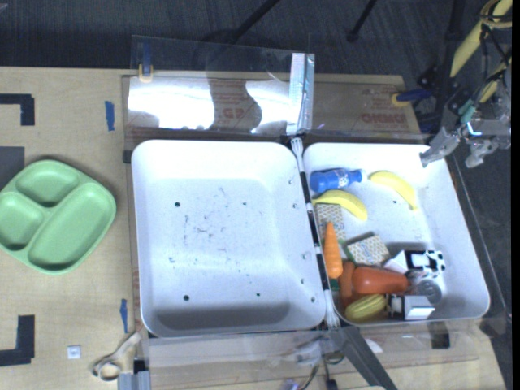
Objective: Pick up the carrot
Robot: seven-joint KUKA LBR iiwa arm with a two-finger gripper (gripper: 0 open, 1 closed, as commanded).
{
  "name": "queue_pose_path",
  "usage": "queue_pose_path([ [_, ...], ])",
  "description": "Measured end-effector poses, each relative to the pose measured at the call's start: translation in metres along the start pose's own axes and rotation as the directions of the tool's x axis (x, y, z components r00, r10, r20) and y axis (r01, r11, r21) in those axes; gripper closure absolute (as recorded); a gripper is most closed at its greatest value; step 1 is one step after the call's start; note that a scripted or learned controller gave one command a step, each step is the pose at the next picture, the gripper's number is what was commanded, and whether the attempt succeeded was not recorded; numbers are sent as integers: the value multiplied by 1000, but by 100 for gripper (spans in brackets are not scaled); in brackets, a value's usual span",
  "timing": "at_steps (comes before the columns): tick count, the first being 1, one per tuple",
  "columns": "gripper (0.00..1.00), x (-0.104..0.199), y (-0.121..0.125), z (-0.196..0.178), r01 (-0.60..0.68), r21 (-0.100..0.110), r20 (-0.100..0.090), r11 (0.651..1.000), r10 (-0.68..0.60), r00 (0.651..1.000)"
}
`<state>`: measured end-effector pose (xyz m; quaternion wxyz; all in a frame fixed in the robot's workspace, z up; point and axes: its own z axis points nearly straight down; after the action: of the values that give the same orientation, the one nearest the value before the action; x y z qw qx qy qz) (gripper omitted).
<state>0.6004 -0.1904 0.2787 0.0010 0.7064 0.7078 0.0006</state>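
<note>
The carrot (331, 250) is a slim orange piece lying lengthwise against the left wall of the right bin (463, 218), its tip pointing toward the back. A thicker orange-red vegetable (375, 280) lies just in front of it and touches its lower end. My gripper (443, 143) hangs over the back right corner of the right bin, well away from the carrot, with nothing seen in it.
The right bin also holds a blue bottle (335, 178), two bananas (343, 204) (395, 187), a checkered pad (366, 249), a yellow fruit (366, 306), a black-and-white object (424, 260) and a silver can (427, 288). The left bin (219, 218) adjoins it. A green divided plate (53, 215) sits far left.
</note>
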Motion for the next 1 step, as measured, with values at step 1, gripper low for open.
queue_pose_path([
  [1, 0, 20, -22, 144, -265, 2, 0, 964, 265, 964],
])
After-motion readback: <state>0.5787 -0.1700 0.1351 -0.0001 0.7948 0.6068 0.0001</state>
